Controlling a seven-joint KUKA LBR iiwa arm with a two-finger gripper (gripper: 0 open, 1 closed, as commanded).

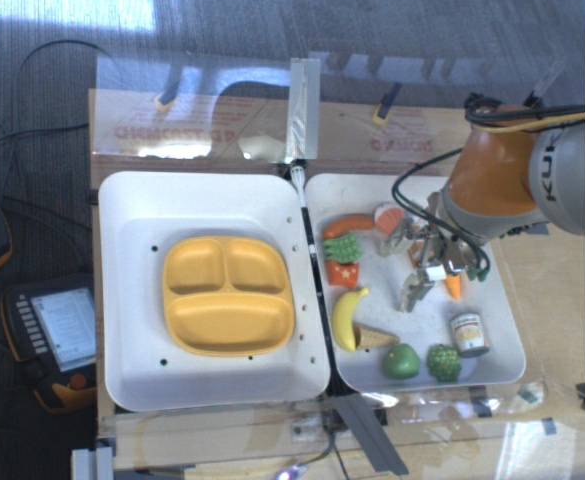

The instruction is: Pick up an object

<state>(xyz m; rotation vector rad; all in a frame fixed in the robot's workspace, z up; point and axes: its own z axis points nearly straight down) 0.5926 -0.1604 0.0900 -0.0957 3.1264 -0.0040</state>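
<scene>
My gripper [424, 273] hangs low over the middle of the right bin [502, 313], below the orange wrist band. A small orange carrot [455, 286] lies right beside it, touching or nearly so. A yellow banana [344, 318] and a tan bread wedge [376, 336] lie to its lower left. Against the bin's left wall are a red sausage [348, 225] and a red and green strawberry-like piece [342, 262]. A pink piece [389, 218] sits just behind the gripper. Along the front lie a green apple [402, 361], a broccoli head [444, 362] and a small can [467, 332].
The left bin [132, 268] holds a yellow divided plate [229, 293]. A ridge [312, 268] separates the two bins. Black cables loop around the wrist at the right bin's back edge. Tablets and cables lie off the bench at far left.
</scene>
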